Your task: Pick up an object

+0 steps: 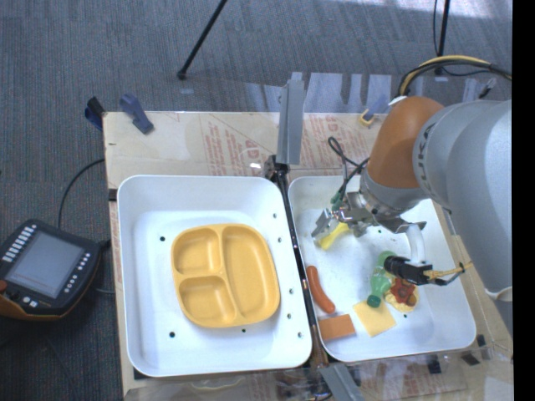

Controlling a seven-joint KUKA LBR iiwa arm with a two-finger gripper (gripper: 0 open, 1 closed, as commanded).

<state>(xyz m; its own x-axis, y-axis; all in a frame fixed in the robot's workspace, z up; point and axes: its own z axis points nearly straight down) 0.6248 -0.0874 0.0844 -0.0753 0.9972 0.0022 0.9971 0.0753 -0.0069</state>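
1. Nearest the camera we find the front rims of the two white bins; in the right bin (451, 328), at its front left corner, lies an orange flat slab (338, 327).
2. Just right of that slab, and touching or nearly touching it, we see a pale yellow cheese-like square (374, 317).
3. A red-orange toy sausage (319, 290) lies along the right bin's left wall, slanted, just behind the orange slab.
4. A green toy piece (379, 284) sits behind the yellow square, with a small red and yellow item (403, 296) touching its right side.
5. The left bin (142, 307) holds a yellow divided plate (224, 274) with three compartments, lying flat near the bin's centre.
6. The grey arm (468, 182) with its orange band (405, 144) reaches in from the right over the right bin's rear half.
7. The gripper (328, 224) points toward the bin's left rear area. A yellow object (333, 236) appears at its fingertips; we cannot tell whether the fingers are apart or clamped on it, nor whether the object rests on the bin floor.
8. A dark cable end (410, 267) hangs beside the wrist, above the green piece.
9. A teach pendant (42, 266) lies on the carpet left of the bench.
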